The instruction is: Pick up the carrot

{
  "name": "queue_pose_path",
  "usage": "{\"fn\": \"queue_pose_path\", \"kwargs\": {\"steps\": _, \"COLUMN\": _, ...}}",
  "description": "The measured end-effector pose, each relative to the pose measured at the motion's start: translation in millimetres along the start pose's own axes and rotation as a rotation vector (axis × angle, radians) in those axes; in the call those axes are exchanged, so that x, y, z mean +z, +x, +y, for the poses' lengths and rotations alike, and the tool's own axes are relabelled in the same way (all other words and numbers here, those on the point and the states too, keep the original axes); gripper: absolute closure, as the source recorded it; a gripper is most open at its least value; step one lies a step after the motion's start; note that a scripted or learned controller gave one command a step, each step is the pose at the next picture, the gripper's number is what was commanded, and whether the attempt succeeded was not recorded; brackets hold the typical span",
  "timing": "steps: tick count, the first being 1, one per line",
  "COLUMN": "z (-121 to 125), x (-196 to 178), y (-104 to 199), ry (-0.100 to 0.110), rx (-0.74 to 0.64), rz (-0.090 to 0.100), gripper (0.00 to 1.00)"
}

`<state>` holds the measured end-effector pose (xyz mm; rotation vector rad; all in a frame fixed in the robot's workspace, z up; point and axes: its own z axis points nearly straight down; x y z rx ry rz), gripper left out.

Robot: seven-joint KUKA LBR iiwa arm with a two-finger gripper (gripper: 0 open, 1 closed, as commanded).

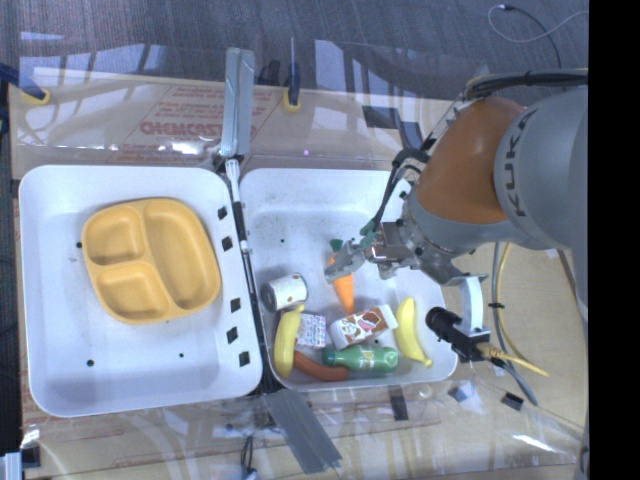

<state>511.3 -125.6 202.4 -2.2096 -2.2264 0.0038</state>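
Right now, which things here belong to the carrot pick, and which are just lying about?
Job: carrot; gripper just above it; right bin holding it.

Lying about: yellow divided plate in left bin, two bananas, green bottle, small carton, white roll, sausage.

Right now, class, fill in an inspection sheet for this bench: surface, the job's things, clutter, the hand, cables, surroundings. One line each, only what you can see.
Surface: two shallow white bins side by side, left bin and right bin, on a bench under clear sheeting.
Job's things: small orange carrot in the right bin, directly below the hand.
Clutter: yellow three-section plate in the left bin; in the right bin a white roll, two yellow bananas, a red sausage, a green bottle and a small printed carton.
Hand: hand low over the carrot's top; grip cannot be judged.
Cables: white cable on the floor, upper right.
Surroundings: grey carpet.
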Motion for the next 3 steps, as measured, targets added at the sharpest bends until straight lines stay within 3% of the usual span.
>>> {"fn": "queue_pose_path", "kwargs": {"steps": 1, "z": 23, "x": 111, "y": -63, "ry": -0.002, "rx": 0.180, "rz": -0.001, "gripper": 0.00}}
{"fn": "queue_pose_path", "kwargs": {"steps": 2, "z": 23, "x": 102, "y": -62, "ry": 0.000, "rx": 0.176, "rz": -0.001, "gripper": 1.00}}
{"fn": "queue_pose_path", "kwargs": {"steps": 3, "z": 62, "x": -48, "y": -42, "ry": -0.003, "rx": 0.249, "rz": 0.000, "gripper": 1.00}}
